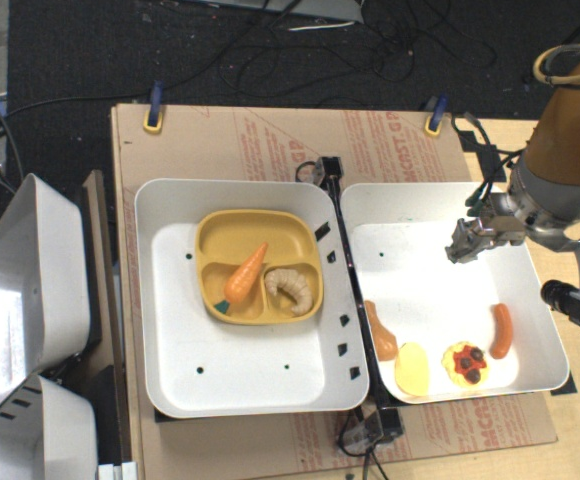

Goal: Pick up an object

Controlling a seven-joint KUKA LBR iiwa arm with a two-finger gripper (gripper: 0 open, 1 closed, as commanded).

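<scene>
My gripper hangs over the upper right part of the right bin, with nothing visibly between its fingers. Along that bin's front lie a sausage, a small pizza slice with red topping, a pale yellow piece and an orange drumstick-like piece. In the left bin sits a yellow divided plate holding a carrot and a beige shrimp-like piece.
The bins rest on a cardboard sheet clamped at the back by two yellow clamps. A black divider runs between the bins. White boxes stand at the left. Cables lie across the dark floor behind.
</scene>
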